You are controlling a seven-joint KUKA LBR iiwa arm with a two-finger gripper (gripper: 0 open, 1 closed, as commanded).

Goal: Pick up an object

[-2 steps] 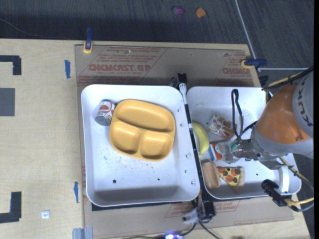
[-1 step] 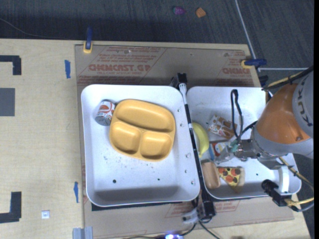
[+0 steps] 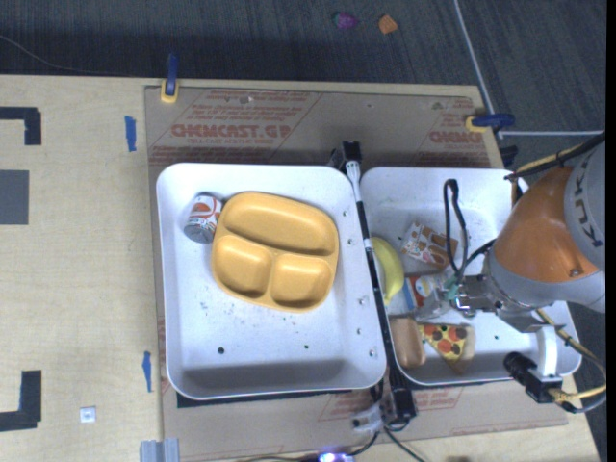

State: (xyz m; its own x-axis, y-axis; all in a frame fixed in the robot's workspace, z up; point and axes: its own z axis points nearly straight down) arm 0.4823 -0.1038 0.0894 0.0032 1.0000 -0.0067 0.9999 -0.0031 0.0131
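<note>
My gripper (image 3: 440,298) reaches down into the right bin (image 3: 481,192), among the objects at its left side. A yellow banana (image 3: 389,266) lies along the bin's left wall. A patterned snack packet (image 3: 426,243) sits just above the gripper, and a red-and-white packet (image 3: 421,288) lies right beside it. A toy pizza slice (image 3: 449,340) and a brown bread roll (image 3: 406,343) rest near the front wall, just below the gripper. The wrist hides whatever is directly under the gripper.
The left bin (image 3: 192,354) holds a yellow divided tray (image 3: 274,249) and a crushed can (image 3: 201,218) in its back left corner. A black cable (image 3: 452,215) loops over the right bin. Clamps sit at the board's back corners.
</note>
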